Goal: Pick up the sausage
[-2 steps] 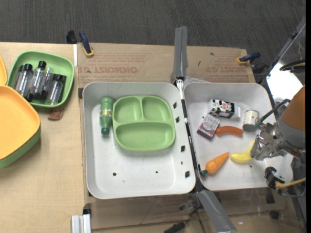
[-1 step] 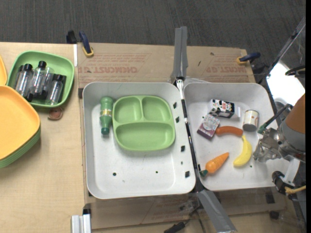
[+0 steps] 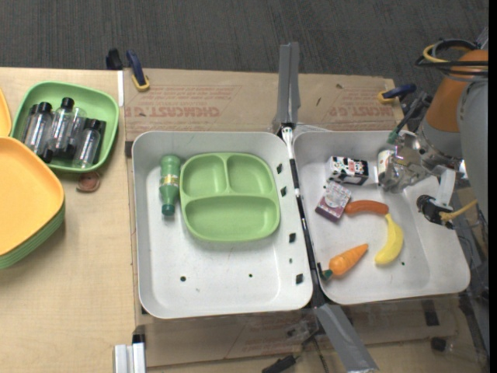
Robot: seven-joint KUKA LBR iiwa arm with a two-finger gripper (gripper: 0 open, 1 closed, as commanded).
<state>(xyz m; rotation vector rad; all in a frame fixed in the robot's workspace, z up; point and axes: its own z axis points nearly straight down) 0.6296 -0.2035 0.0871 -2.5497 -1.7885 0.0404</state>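
Camera view from above the bench shows two shallow white bins side by side, seen from where I stand looking down at a slant. Filling much of the left bin (image 3: 155, 286) is a green divided plate (image 3: 230, 196), with a small green bottle (image 3: 168, 183) lying just beside its left edge. Over the right bin's (image 3: 435, 274) upper right corner hangs the grey arm (image 3: 466, 123), reaching in from the right, and its gripper (image 3: 392, 169) hovers there; whether it is released or clenched I cannot tell. Below it lie a yellow banana (image 3: 390, 241), an orange carrot (image 3: 348, 260), a small printed card packet (image 3: 335, 201) and a dark little box (image 3: 347, 169). Smallest of note, the sausage (image 3: 366, 207) rests on the bin floor between packet and banana, near the gripper but apart from it. By my reckoning nothing is lifted yet; descent, grasp and raise all remain.
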